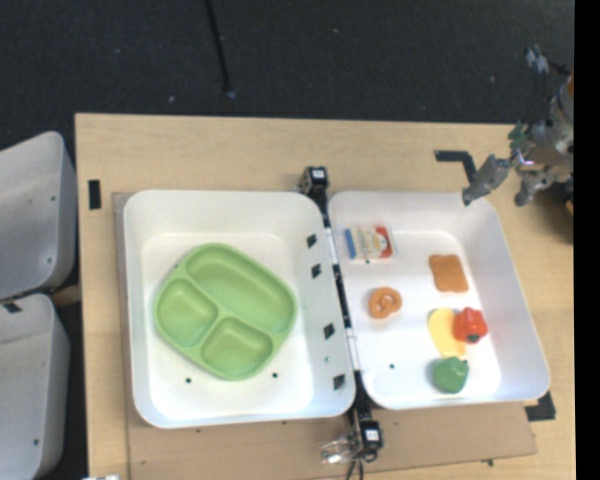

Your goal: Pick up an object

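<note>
In the right bin (515, 298), near to far: one green pepper (448, 374), one red pepper (469, 324) touching one yellow piece (441, 328) lying near-to-far, one pretzel (384, 302), one orange slab (448, 273), one packet (368, 243) lying crosswise. Left bin (140, 268): one green tray (226, 311). The gripper (525, 163) hovers beyond the far right corner; cannot tell its state.

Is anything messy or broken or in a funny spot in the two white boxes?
Nothing looks broken or spilled. The green plate lies flat in the left bin, turned a bit askew. In the right bin, the yellow toy and red toy huddle together, touching; the pretzel, toast, packet and green toy lie apart.
</note>
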